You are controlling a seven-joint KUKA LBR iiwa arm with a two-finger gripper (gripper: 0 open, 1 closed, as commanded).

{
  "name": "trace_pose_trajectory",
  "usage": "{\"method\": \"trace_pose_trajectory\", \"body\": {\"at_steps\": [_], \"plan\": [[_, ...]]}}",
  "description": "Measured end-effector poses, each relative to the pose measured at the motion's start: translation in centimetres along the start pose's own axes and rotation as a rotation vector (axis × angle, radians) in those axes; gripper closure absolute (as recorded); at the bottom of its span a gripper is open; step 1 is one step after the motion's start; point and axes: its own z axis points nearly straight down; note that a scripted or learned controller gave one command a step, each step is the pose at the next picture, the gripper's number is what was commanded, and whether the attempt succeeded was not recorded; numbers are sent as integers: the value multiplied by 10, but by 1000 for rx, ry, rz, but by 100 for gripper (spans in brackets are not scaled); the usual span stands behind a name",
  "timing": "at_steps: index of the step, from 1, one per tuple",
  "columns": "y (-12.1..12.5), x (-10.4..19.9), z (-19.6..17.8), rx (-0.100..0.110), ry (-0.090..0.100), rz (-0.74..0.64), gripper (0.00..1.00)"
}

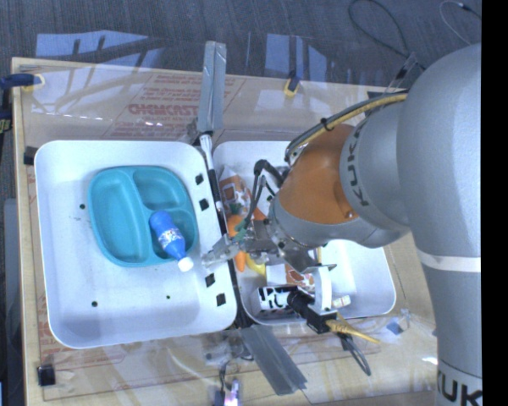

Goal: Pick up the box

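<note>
In the left bin (63,227) lie a teal plate (123,214) and a blue bottle (167,237). The box (234,194) sits in the right bin (377,282) by its left wall. The end effector (252,245) hovers just near of it, in the approach step as I judge. Open or closed, I cannot tell. Next it must go down over the box.

Claw (241,245) is hanging low over the right bin (374,273), close to the wall shared with the left bin (63,252). Printed box (234,194) is lying just beyond the claw toward the far rim, partly hidden by the arm. White carton with black lettering (277,297) is sitting on the claw's near side, by the front wall. Small orange item (241,262) is showing right beside the claw, too hidden to identify. Across the divider from the claw, blue bottle (168,235) is lying on teal divided plate (123,218), white cap pointing toward the claw. Both bins are resting on the counter (85,100).
</note>
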Motion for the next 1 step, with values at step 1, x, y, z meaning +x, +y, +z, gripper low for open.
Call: {"method": "trace_pose_trajectory", "body": {"at_steps": [1], "plan": [[-8, -3, -1, -43, -8, -103, 0]]}}
